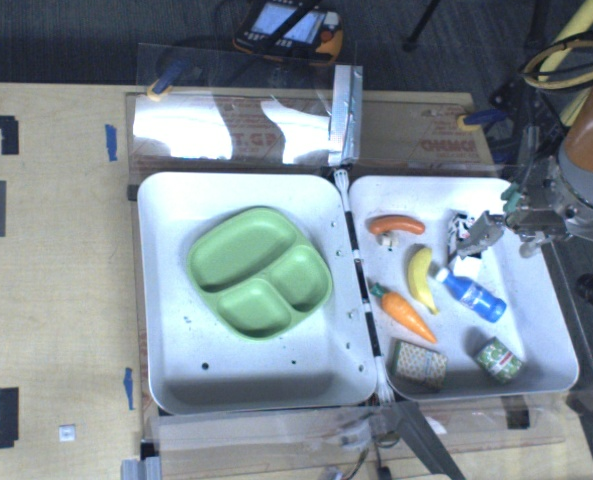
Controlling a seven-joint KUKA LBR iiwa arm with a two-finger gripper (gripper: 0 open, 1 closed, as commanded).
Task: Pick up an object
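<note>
Though plainly in view above the right bin [561, 368], cannot tell of the gripper [473, 236] whether spread or pressed together; too small and too dark against the white floor. Hangs over the far right part of that bin, on a grey arm [566, 208] reaching in from the right. Nothing seen pinched in it.

Just below the gripper, and closest to it: a bottle [473, 296], blue with a white cap end, lying on its side at a slant. Just left of that, a banana [421, 280], lying nearly lengthwise toward the near edge, its lower tip close to a carrot [408, 313]. Cannot tell whether touching. Farther back, near the bin's far left part, a sausage [396, 226], well clear of the rest. Along the near wall, a patterned pouch [419, 362] below the carrot and a green can [498, 359] toward the near right corner, apart from each other.

Crowded round the bottle on the left side by banana and carrot; open floor to its right and between it and the can.

Beside, in the left bin [166, 368], a green plate [261, 273] with three compartments, alone and roughly central.
</note>
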